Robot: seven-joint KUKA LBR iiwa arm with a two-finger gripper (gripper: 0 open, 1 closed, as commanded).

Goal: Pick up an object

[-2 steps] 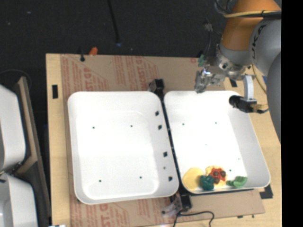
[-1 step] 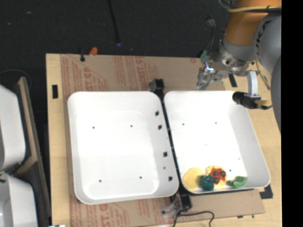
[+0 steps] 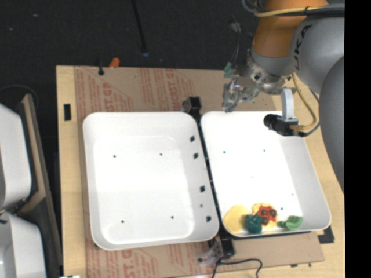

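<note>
The gripper (image 3: 231, 102) is hanging over the far rim of the right bin (image 3: 301, 161), at about twelve o'clock; whether it is spread or closed, I cannot tell. The objects are sitting well apart from it at six o'clock: a pale yellow disc (image 3: 233, 218), a dark green piece (image 3: 253, 223), a red piece (image 3: 266, 212) and a light green piece (image 3: 291, 221). They are probably light and stiff. The light green one, lying slightly apart, is looking easiest to pinch across. Their exact shapes are too small to make out.
</note>
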